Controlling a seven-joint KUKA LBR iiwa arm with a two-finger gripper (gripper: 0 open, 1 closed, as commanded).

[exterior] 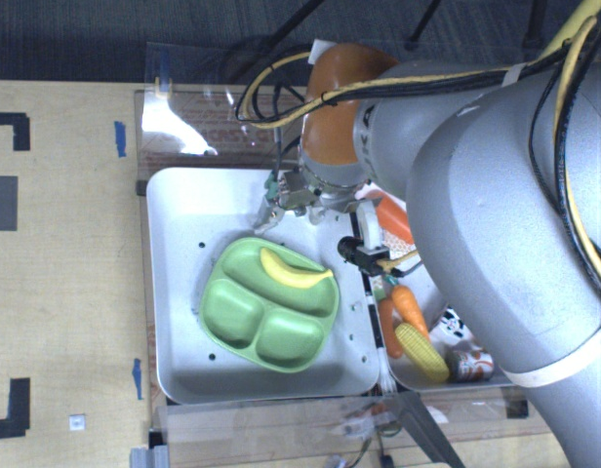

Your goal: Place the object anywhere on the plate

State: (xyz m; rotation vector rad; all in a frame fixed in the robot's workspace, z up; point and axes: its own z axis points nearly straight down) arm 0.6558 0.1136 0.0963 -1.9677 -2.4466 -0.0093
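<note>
Banana lies in far compartment of green divided plate, inside left white bin. Gripper hovers just past plate's far edge, apart from banana; jaw state cannot tell. Right bin holds carrot, corn cob, other small items under grey arm.
</note>
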